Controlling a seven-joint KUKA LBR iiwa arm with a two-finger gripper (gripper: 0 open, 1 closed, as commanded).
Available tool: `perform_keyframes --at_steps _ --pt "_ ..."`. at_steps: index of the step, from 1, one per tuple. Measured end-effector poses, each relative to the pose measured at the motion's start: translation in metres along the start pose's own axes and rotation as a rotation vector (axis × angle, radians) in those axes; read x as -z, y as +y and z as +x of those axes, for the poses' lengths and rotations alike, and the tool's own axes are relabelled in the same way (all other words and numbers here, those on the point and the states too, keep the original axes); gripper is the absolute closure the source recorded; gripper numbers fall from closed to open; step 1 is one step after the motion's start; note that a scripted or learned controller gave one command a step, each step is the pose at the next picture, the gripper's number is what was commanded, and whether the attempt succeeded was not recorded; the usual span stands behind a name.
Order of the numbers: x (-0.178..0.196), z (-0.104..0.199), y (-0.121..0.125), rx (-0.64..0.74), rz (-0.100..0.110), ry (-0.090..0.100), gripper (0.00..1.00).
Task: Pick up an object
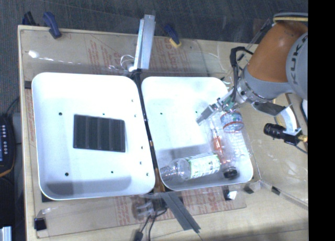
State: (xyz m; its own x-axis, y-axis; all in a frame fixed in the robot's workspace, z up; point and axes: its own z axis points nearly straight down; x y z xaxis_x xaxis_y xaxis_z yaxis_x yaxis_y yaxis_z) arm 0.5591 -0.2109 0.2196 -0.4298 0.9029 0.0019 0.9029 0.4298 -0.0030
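Left bin (pixel 47 130): holds a dark ribbed rectangular pad (pixel 99 133) lying flat near its middle; nothing else lies in it.
Right bin (pixel 172 98): its upper left floor is bare; the objects crowd its lower right corner.
Lying bottle (pixel 194 166): clear plastic with a pale label, on its side along the near wall, dark cap toward the right.
Second bottle (pixel 233 130): clear, lying roughly lengthwise against the right wall, with a slim orange-tinted item (pixel 218 143) just beside it.
Gripper (pixel 209 112): low over the right bin, just above the second bottle's upper end; fingers cannot be told as spread or pressed together, and nothing is seen between them.
Step in hand: by my judgement, the approach, with no grasp yet made.
Next move: likely needs a descent centred on one bottle's body, clear of the bin wall.
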Motion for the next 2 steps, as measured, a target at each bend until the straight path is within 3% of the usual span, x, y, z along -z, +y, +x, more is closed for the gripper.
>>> perform_keyframes --at_steps 1,2 --pt "-0.0178 -0.0088 0.019 0.015 -0.002 -0.002 0.0" --pt "-0.0085 -0.0075 0.0153 0.002 -0.002 -0.003 0.0"
